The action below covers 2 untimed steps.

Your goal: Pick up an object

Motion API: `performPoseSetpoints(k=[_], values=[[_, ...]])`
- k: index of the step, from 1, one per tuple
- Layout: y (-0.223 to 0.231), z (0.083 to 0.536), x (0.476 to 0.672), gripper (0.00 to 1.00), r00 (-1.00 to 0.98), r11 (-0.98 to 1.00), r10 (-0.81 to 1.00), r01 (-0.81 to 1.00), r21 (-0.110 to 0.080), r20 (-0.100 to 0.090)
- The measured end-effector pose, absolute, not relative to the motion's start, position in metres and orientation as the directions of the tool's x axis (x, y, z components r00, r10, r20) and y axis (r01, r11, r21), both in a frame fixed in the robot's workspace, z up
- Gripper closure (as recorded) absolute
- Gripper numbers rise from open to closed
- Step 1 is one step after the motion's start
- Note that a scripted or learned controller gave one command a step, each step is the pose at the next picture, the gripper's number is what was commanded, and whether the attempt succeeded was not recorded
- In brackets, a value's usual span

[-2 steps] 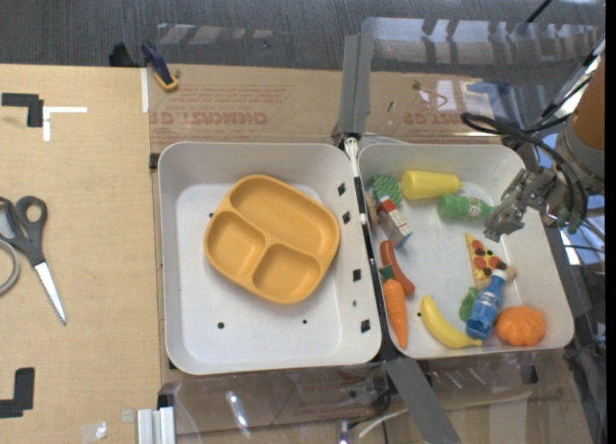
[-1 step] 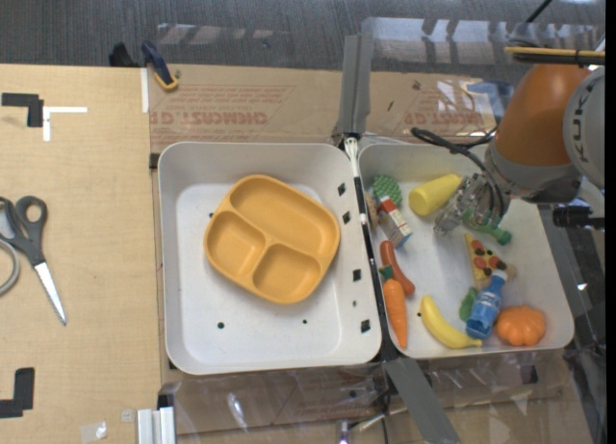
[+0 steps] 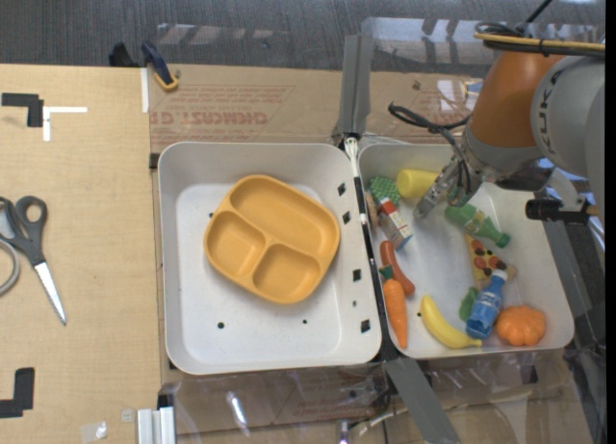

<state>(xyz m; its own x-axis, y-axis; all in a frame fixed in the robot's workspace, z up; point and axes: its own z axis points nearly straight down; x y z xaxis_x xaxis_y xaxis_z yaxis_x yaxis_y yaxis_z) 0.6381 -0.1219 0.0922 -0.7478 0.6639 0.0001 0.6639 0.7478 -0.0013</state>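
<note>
The right bin (image 3: 553,269) holds several toy items: a yellow piece (image 3: 417,182), a green bottle (image 3: 480,222), a small red and white can (image 3: 394,224), a carrot (image 3: 396,312), a banana (image 3: 444,326), a blue bottle (image 3: 486,301) and an orange (image 3: 521,325). My gripper (image 3: 439,200) hangs over the back of this bin, between the yellow piece and the green bottle. I see nothing held in it.
The left bin (image 3: 183,336) carries a yellow divided plate (image 3: 272,238). A red sausage-like piece (image 3: 397,270) and a green item (image 3: 383,188) lie near the divider between the bins. Scissors (image 3: 37,249) rest on the bench at far left.
</note>
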Motion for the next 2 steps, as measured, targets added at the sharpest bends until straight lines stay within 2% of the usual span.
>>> performPoseSetpoints(k=[1,2], values=[[-0.124,0.089,0.633,0.00,-0.745,0.745,0.667,0.667,-0.012,0.014],[-0.134,0.092,0.558,0.00,-0.764,0.764,0.645,0.645,0.000,-0.001]])
